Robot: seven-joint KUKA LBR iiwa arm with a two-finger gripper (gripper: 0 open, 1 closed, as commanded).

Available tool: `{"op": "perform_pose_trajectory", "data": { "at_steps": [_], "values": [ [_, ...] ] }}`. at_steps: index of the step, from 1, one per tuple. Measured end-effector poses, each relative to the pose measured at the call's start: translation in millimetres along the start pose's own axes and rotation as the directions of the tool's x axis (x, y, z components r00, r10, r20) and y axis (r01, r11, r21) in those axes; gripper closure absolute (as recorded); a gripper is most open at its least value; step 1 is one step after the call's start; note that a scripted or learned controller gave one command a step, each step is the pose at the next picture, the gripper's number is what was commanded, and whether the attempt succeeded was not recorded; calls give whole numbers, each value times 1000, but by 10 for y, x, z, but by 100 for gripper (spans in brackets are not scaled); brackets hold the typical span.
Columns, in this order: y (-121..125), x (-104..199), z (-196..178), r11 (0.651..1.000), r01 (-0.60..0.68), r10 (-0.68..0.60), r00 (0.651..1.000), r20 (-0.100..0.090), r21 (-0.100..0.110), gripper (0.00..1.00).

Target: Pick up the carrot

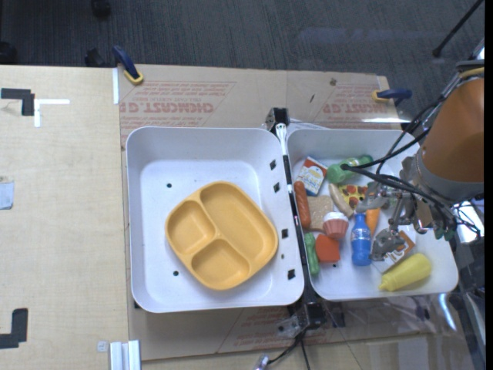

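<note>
The carrot (373, 220) is a small orange piece in the right bin (431, 287), lying between a blue bottle (360, 241) and the gripper. My gripper (397, 220) hangs low over the middle right of that bin, just to the right of the carrot, amid cables and metal parts. I cannot tell whether it touches the carrot. The arm's orange band (461, 133) sits above it at the right edge.
The right bin is crowded: a sausage (302, 206), a small carton (312, 176), a green vegetable (347, 168), a pizza slice (350, 195), a cupcake (335, 224), a red piece (327, 249) and a yellow piece (406, 272). The left bin (146, 230) holds a yellow divided plate (221, 234).
</note>
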State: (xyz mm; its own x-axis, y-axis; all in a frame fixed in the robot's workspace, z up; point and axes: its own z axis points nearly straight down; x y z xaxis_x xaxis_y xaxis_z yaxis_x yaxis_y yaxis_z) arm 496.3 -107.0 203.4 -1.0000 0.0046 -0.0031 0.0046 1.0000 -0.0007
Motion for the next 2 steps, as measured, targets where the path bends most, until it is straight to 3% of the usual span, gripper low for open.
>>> {"op": "perform_pose_trajectory", "data": {
  "at_steps": [1,2],
  "values": [
    [-240,-332,1113,989,-151,151,989,0,0,0],
    [-277,-724,1105,952,-308,308,952,3,0,0]
  ]
}}
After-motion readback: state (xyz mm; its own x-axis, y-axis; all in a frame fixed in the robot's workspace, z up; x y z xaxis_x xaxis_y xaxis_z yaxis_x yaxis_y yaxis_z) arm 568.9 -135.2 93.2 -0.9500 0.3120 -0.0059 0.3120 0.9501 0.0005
